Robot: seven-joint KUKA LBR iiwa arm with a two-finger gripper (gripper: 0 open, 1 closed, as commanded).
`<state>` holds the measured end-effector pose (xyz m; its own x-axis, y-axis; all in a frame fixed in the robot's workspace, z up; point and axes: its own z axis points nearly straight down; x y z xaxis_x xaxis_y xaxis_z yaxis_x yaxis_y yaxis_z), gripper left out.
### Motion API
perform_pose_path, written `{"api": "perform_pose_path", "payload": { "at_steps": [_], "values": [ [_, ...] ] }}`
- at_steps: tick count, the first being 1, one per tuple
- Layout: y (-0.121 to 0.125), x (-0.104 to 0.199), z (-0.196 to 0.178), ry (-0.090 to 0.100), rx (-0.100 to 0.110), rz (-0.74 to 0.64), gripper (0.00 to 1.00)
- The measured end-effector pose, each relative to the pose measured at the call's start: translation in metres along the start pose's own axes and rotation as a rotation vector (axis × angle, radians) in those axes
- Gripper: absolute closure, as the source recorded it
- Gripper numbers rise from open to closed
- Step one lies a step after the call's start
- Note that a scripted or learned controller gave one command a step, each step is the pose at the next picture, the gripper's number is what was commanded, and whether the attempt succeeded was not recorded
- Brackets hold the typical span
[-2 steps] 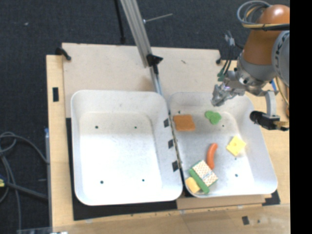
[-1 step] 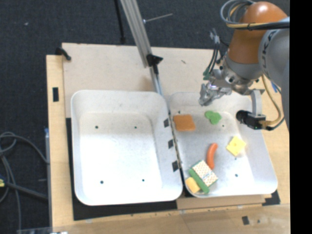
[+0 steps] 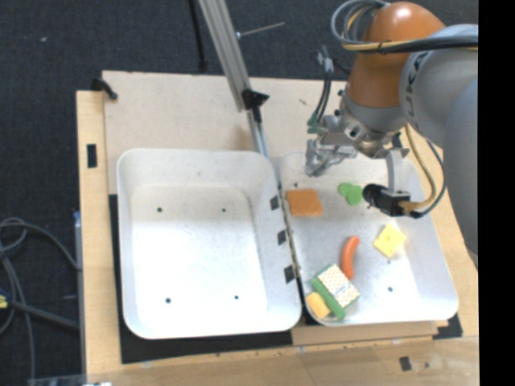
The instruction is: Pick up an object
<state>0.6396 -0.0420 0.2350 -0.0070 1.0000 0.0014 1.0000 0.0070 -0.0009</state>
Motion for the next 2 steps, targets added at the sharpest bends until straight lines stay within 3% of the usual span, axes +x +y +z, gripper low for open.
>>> {"api": "perform_pose_path", "payload": {
  "at_steps": [2],
  "values": [
    [0.015,0.111,0.009,-0.001,-0.003,-0.001,1.00]
  ]
}}
